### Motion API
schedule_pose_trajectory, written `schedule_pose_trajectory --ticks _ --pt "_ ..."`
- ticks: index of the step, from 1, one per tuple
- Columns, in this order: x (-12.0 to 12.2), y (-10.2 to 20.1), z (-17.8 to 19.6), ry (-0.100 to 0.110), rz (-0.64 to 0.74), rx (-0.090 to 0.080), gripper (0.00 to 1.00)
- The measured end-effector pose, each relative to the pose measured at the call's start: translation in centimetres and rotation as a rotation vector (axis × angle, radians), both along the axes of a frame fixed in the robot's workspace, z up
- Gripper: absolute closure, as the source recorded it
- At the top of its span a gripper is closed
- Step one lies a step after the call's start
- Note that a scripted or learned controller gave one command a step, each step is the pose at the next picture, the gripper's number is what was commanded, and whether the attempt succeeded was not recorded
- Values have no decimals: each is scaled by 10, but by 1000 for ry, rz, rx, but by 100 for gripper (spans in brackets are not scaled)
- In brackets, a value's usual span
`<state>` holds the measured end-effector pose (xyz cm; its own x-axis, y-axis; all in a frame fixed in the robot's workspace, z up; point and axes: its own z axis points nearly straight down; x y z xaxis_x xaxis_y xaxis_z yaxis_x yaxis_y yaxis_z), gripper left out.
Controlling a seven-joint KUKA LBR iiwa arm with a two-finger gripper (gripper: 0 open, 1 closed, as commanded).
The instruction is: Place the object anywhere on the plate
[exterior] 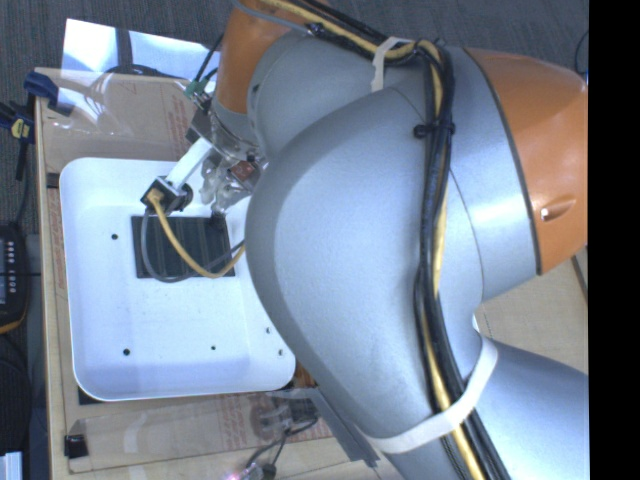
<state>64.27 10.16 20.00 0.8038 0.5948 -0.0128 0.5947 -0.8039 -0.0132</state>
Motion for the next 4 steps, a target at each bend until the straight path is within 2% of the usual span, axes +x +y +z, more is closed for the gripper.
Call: schedule_pose_trajectory --ticks 1,2,3,4 --pt "0 0 0 1 -1 0 0" --pt "-15 0 -68 -10 -173 -4 0" --pt "-1 -26 68 -19 -286 -4 0" --pt "-43 -49 -10 -12 -430 -8 0"
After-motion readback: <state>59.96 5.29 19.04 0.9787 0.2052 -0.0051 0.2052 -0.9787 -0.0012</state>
